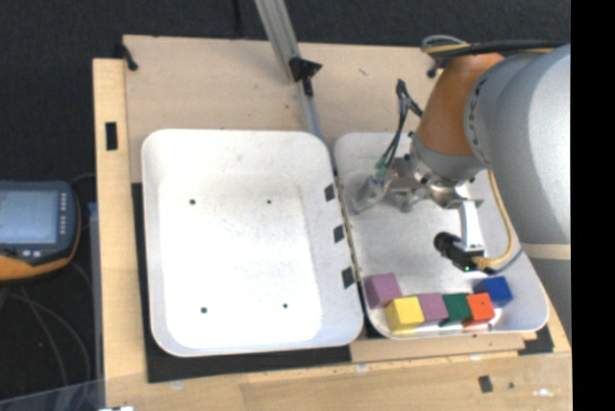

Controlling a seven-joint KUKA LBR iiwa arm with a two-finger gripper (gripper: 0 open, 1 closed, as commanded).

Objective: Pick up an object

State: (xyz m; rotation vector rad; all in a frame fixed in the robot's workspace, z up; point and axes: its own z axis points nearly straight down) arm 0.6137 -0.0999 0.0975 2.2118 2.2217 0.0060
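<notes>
Pincer (pixel 368 195) low in right bin (pixel 423 251); grip state unreadable, blurred; blocks (pixel 437 307) along near wall.

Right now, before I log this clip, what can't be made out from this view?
- Gripper: blurred against the right bin; finger state unreadable.
- Green block: mostly covered by the neighbouring orange block.
- Right bin's far right side: hidden under the arm.
- Handheld device: cut off by the left edge.

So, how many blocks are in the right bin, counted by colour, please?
Purple blocks: 2, the second one in the row
Yellow block: 1
Green block: 1
Orange block: 1
Blue block: 1
Total: 6, all at the near edge of the right bin
</notes>
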